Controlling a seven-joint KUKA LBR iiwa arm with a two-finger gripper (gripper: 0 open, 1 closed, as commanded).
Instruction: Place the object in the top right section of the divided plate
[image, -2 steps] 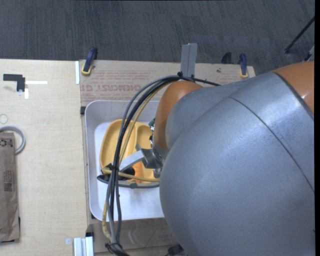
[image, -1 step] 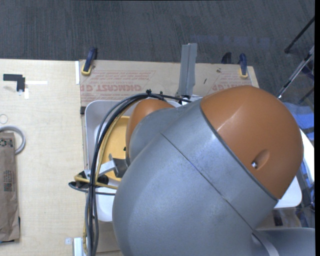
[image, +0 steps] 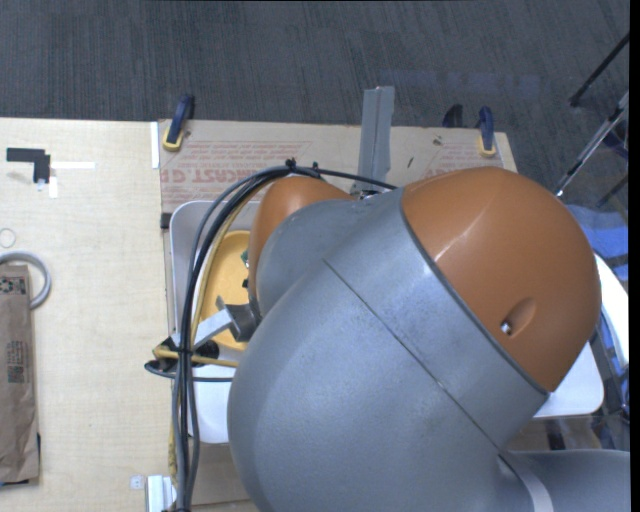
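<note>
Pale wood bench (image: 90, 250) fills the left of the view, with dark grey carpet (image: 300, 50) along the far edge at 12 o'clock. Nearest the camera, the arm (image: 400, 370) bulks across the centre and the 4 o'clock corner, a grey casing topped by an orange dome, covering most of the bins. At 9 o'clock from the arm, black cables (image: 185, 360) loop down over the rim of a white bin (image: 180, 230), and a sliver of yellow plate (image: 222, 275) shows inside it. The gripper and the object are hidden under the arm, so I cannot tell its state. Farther back lies brown cardboard (image: 260, 155), held by clamps (image: 178, 122). A brown bag (image: 18, 370) lies at 8 o'clock.
</note>
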